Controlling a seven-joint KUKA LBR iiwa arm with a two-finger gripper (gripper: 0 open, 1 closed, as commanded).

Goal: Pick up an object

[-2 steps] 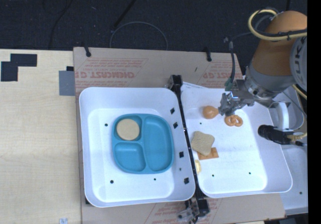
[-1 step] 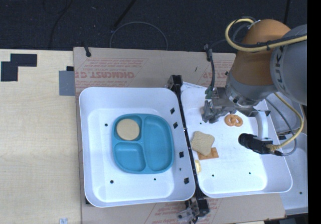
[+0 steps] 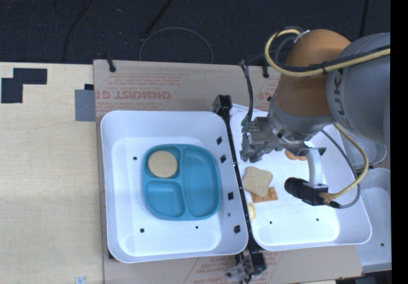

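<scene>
My gripper (image 3: 250,150) hangs over the left part of the right bin (image 3: 319,232), just above a beige slice of toast (image 3: 257,181). The toast lies partly over an orange cracker-like piece (image 3: 270,195). A small orange item (image 3: 294,156) peeks out beneath the arm's wrist. A yellow sliver (image 3: 252,211) lies at the bin's left wall. Nothing shows between the dark fingers, and their spread is hidden against the wrist.
The left bin (image 3: 121,225) holds a blue divided tray (image 3: 191,193) with a round tan cookie (image 3: 162,163) in its upper left compartment. A black cable connector (image 3: 305,190) hangs from the arm over the right bin. A black divider (image 3: 233,174) separates the bins.
</scene>
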